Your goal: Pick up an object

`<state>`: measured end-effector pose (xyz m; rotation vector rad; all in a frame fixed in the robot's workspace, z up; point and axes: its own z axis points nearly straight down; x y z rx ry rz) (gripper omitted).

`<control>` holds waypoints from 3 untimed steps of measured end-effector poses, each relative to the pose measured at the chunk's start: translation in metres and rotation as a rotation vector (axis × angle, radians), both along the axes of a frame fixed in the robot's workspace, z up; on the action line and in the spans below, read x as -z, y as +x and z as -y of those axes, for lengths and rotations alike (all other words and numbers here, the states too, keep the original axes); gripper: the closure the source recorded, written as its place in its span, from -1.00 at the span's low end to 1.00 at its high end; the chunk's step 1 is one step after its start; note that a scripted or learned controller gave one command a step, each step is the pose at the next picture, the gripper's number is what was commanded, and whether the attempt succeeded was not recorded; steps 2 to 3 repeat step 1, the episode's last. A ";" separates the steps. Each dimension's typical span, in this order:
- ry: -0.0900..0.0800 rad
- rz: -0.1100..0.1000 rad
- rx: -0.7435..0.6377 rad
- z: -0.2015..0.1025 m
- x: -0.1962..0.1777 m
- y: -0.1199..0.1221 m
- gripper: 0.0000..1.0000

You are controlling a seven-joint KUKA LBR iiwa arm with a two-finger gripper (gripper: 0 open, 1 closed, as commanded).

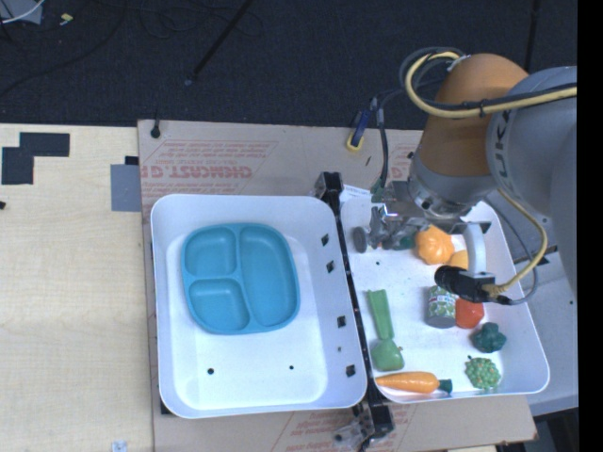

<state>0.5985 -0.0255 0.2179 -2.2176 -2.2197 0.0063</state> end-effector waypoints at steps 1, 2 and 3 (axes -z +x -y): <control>0.000 0.003 -0.002 0.000 -0.002 0.003 1.00; 0.000 0.003 -0.002 0.000 -0.002 0.003 1.00; 0.000 0.003 -0.002 0.000 -0.002 0.003 1.00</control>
